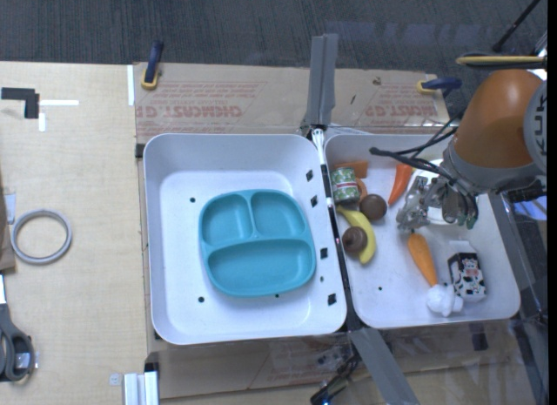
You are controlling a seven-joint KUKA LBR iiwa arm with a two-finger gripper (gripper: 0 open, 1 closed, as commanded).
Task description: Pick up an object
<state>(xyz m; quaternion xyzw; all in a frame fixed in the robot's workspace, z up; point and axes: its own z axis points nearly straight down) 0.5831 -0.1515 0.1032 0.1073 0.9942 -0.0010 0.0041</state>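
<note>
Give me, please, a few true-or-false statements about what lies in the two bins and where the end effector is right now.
1. The blue divided plate sits in the left bin. True.
2. The banana lies in the left bin. False: it lies in the right bin, near its left wall.
3. Two orange carrots show in the right bin. True: one carrot lies below the end effector, another carrot above it.
4. The end effector hangs over the left bin. False: it is over the right bin.
5. The roll of tape lies inside a bin. False: it rests on the bench, left of both bins.
</note>
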